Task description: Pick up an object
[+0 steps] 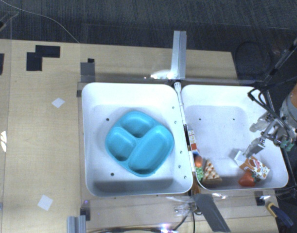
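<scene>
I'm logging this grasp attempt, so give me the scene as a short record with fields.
left bin: holds a blue divided tray
right bin: small items along its near edge
gripper: low over the right bin's near right part, just above a red and white carton
other items: triangular packet, red piece

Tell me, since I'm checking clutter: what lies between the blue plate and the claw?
Camera view: the bins' dividing wall, then bare white bin floor before the claw.
</scene>
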You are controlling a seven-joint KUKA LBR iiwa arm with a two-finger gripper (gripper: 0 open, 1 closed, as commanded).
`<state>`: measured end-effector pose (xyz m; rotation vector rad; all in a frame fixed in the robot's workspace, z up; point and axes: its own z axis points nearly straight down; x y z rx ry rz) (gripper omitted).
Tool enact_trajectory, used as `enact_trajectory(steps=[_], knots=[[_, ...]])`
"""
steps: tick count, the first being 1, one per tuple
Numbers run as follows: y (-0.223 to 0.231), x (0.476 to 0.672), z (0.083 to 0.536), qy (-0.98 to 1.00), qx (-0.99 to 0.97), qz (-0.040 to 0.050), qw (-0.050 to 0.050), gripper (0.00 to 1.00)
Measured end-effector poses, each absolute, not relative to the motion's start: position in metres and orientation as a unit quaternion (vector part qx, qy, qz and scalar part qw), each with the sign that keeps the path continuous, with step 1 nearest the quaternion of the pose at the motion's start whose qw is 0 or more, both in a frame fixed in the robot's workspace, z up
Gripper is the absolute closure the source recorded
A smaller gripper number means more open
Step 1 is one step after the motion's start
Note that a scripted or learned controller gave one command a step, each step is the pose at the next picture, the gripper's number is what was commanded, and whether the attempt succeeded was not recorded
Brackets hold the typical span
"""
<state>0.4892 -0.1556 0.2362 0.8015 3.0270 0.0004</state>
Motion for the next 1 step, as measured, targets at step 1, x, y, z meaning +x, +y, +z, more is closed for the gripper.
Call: enact_trajectory(steps=[1], knots=[[-0.2060, 0.4880, 0.1114, 0.946, 0.323, 0.0002, 0.002, 0.00]])
